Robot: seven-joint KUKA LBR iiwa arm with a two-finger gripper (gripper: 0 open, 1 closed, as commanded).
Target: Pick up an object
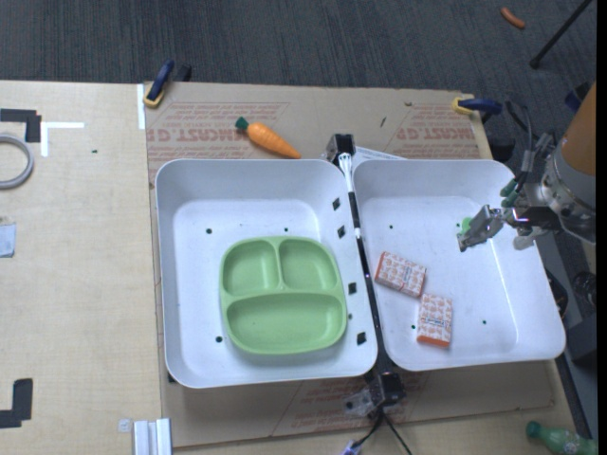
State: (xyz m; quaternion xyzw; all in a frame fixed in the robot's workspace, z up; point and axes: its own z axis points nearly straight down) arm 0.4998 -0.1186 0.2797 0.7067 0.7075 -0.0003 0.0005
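**Arm hangs over the right bin, two small boxes lying on its floor**

Here, the grey arm reaches in from the right, and its two-finger gripper [495, 226] hovers over the right-hand shallow white plastic bin [531, 344], near that bin's right wall and toward its far half. From where I stand, I cannot tell whether the jaws are parted or closed; nothing sits visibly between them.

On the floor of the same bin lie the things to pick. A small flat orange-and-white patterned carton [400, 274] rests tilted close to the bin's left wall, and a second small orange-and-white carton [435, 319] lies just beside it, nearer the front edge. Both are well apart from the gripper, lower and to its left.

The left-hand shallow white bin [185, 207] holds a pale green three-compartment plastic plate [283, 295], sitting flat near the middle. Behind the two bins, on the brown cardboard sheet [427, 126], lies an orange toy carrot with a green top [267, 137], well apart from everything else.
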